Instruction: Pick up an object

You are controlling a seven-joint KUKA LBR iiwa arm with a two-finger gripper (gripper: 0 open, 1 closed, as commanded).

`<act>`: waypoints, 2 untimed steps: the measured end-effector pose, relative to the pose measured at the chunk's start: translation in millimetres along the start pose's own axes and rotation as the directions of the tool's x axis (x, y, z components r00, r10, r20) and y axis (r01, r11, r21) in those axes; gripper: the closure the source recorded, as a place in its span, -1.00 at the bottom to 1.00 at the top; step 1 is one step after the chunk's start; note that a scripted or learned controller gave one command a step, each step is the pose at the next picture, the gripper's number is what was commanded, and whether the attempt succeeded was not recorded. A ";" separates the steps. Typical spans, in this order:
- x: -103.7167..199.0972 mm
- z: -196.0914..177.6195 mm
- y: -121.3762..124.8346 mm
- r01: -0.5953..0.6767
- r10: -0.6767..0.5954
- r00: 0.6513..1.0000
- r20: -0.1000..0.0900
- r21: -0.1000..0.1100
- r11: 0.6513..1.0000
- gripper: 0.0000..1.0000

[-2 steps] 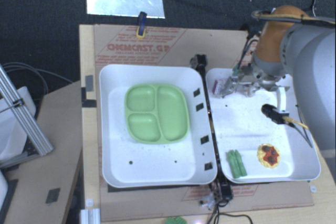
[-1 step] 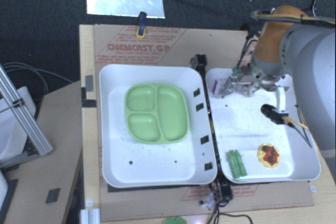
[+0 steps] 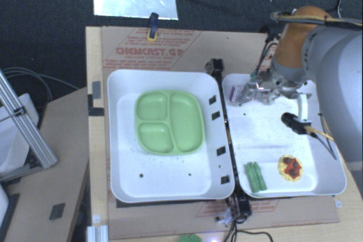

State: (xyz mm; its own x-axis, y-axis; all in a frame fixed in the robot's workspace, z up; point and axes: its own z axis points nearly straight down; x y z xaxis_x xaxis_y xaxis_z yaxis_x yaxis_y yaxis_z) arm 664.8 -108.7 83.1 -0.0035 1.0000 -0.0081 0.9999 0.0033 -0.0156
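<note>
Your grey KUKA arm (image 3: 334, 65) reaches in from the right, its broad body filling the upper right corner. You can see the orange band (image 3: 295, 37) just above the wrist, which bends downward and to the left. The metal two-finger gripper (image 3: 245, 94) hangs low, pointing toward the left.

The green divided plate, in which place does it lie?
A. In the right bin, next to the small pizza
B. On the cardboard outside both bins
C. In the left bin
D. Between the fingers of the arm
C: the green divided plate lies flat in the middle of the left bin, alone, apart from the items in the right bin.
</note>
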 end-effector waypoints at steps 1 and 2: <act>-1.5 0.3 0.1 -0.002 0.002 1.000 -0.004 0.001 1.000 -1.00; 12.3 0.1 -0.4 0.000 0.000 1.000 0.002 0.002 1.000 -1.00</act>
State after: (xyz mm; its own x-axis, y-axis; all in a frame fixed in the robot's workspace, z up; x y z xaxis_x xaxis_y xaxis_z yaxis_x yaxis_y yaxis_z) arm 664.4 -96.4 83.0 -0.0031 0.9999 -0.0099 0.9998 0.0029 -0.0176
